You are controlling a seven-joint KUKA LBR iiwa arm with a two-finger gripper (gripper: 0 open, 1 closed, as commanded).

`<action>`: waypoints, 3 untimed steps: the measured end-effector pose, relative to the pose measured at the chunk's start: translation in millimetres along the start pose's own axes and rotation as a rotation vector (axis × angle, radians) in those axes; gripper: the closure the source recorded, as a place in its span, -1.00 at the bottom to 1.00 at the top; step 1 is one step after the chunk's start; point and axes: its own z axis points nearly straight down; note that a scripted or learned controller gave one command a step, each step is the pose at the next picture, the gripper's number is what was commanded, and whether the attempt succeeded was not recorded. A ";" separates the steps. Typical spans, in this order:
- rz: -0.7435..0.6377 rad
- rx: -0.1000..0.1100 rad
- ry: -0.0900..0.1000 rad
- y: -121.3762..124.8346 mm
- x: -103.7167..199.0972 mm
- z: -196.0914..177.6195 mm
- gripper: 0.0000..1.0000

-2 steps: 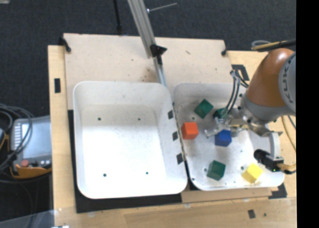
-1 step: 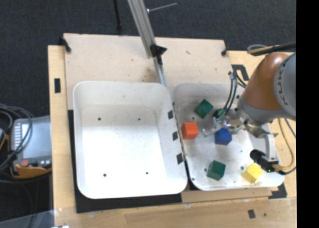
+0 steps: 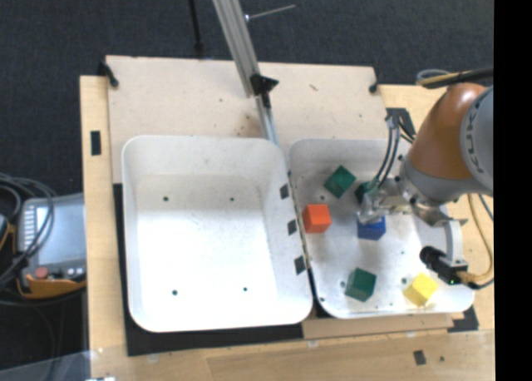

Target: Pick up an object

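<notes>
Hovering directly over the blue cube, the gripper hides its grip state; the cube looks light, rigid, best pinched across flat sides.

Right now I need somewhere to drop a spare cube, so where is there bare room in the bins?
The left white bin is bare across its floor. The right white bin is crowded: an orange cube, two green cubes, a blue cube under the gripper, a yellow cube.
</notes>
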 end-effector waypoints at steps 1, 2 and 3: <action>-0.011 0.026 0.011 5.2 3.7 -45.2 1.00; -0.012 0.024 0.011 8.9 1.6 -99.4 1.00; -0.010 0.033 0.011 8.6 0.4 -83.4 1.00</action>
